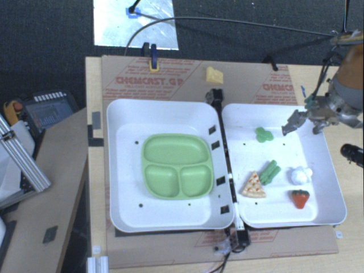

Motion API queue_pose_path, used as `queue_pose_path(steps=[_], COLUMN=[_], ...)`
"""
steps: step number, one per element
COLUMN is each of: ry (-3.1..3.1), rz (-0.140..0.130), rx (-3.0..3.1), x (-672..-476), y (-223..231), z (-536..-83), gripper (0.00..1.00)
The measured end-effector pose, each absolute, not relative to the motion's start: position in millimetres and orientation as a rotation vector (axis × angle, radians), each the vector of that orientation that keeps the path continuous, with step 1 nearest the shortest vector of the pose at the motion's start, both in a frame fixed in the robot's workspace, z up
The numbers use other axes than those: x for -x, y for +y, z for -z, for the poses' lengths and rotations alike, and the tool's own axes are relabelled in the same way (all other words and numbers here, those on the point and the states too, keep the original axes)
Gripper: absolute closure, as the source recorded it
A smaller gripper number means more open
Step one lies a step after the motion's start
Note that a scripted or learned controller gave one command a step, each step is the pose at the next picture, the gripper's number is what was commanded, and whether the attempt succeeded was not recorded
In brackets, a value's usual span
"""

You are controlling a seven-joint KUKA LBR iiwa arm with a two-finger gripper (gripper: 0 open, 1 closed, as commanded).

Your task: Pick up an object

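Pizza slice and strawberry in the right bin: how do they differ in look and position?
The pizza slice is a tan, speckled wedge; the strawberry is red with a green top. The pizza slice lies near the bin's left wall, touching or nearly touching the green bean pods; the strawberry sits farther right, just below the white item. The pizza slice looks larger. Both rest in the right bin, away from the gripper.

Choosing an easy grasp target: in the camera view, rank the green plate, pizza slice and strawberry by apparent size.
1. green plate
2. pizza slice
3. strawberry, though only slightly smaller-looking than the pizza slice
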State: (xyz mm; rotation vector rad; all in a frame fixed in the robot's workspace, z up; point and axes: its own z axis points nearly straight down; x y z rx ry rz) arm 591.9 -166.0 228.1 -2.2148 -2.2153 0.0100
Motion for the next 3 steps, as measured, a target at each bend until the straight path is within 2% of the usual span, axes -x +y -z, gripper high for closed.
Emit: queue_pose_path(steps=[1,3], ry=[-2.226,-2.229], rz=[0.001,-0.001], rx=[2.219,2.213], x=[-594.5,-609.3], y=[-166,-151], z=[-235,-134], gripper=[0.0,0.0])
